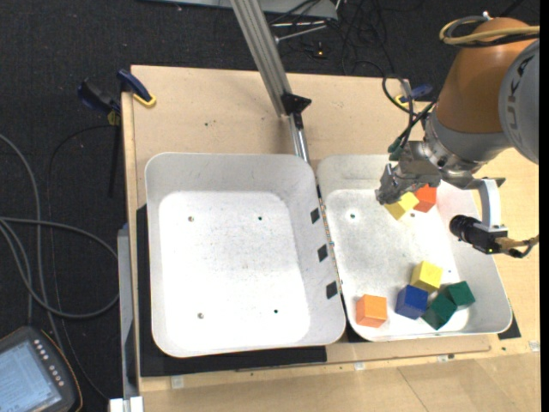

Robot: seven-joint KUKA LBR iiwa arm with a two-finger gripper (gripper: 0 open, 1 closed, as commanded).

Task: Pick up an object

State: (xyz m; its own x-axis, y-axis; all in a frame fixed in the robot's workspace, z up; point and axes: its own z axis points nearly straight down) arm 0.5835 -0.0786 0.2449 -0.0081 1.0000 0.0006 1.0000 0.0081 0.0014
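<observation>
While our arm reaches over the right bin (360,230), we see the end effector (396,194) beside a yellow block (401,206) and an orange block (425,198) near the bin's far end; whether it grips either, we cannot tell.

Grey-and-orange arm (489,75) cut off by right picture edge. Gripper (396,189) tips hidden behind its own body; grip state unreadable. Small yellow block (401,204) and small orange block (425,198) near right bin's far edge partly covered by gripper. Dark green block (439,312) partly behind blue cube (413,301). Grey handheld screen (30,376) cropped at bottom-left corner.
</observation>
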